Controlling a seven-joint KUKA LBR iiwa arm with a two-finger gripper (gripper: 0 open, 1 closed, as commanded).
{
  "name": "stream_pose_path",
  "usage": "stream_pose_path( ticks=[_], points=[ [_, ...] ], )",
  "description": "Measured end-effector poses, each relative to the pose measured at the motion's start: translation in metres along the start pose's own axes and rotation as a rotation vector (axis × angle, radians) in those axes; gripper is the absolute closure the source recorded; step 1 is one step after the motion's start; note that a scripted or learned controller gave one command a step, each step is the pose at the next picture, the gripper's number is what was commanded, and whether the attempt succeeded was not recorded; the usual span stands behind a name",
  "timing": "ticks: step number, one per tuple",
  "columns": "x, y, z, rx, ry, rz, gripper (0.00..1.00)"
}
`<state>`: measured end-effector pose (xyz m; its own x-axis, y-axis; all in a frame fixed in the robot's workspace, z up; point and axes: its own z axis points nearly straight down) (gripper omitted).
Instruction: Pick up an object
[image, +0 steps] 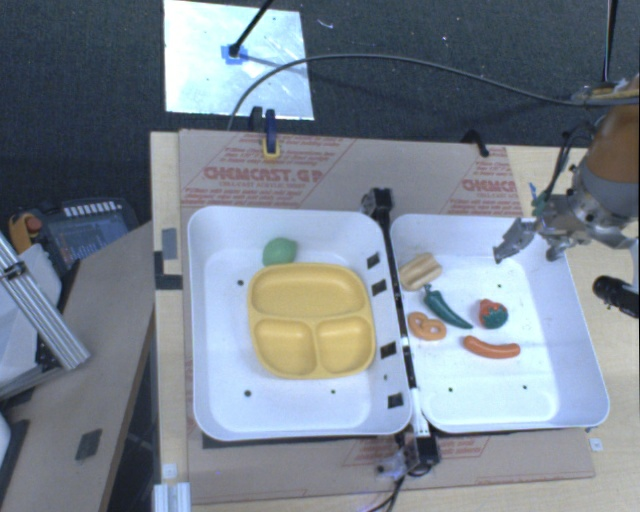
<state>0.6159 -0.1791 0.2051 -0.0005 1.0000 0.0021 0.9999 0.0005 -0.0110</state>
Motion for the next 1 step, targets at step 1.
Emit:
stream_pose_path(
  ticks=[1],
  points=[
    [0.0005, 0.0029, -0.0079, -0.013, -0.002, -0.003, 0.00]
  ],
)
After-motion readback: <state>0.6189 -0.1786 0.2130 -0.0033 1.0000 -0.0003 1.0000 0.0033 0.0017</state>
